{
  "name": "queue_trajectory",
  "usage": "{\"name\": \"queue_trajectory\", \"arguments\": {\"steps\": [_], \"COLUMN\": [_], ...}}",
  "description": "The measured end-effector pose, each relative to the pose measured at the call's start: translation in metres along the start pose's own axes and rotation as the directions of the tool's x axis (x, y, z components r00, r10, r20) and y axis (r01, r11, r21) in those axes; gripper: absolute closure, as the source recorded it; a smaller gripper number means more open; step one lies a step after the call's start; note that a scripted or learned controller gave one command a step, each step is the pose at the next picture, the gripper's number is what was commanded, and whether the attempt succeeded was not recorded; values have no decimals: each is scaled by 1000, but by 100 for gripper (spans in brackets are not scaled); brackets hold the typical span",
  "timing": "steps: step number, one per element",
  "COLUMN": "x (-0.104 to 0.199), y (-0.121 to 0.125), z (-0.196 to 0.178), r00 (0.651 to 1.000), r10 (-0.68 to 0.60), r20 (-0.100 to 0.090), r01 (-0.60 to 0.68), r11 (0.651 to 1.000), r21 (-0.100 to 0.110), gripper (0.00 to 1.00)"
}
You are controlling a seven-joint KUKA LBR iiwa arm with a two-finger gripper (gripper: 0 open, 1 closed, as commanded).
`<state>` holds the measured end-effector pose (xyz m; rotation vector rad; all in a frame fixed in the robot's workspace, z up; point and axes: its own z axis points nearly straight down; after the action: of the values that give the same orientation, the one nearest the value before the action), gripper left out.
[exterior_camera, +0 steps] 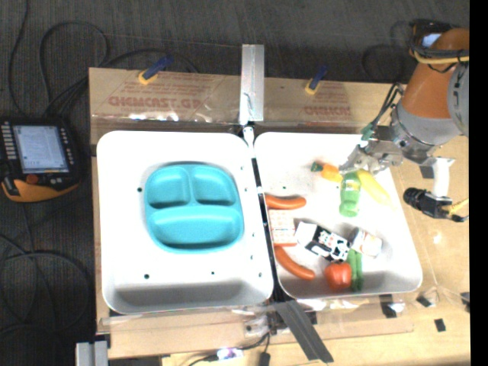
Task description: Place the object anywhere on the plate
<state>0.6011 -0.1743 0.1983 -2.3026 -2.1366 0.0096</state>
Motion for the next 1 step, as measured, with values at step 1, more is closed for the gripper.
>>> {"name": "queue_trajectory", "arguments": {"steps": [1], "x": [65], "y": [-16], "z": [52], "r00": [1000], "r10": [-29], "r20": [-5], "r01": [29], "r11": [1000], "r21": [1], "gripper": [100]}}
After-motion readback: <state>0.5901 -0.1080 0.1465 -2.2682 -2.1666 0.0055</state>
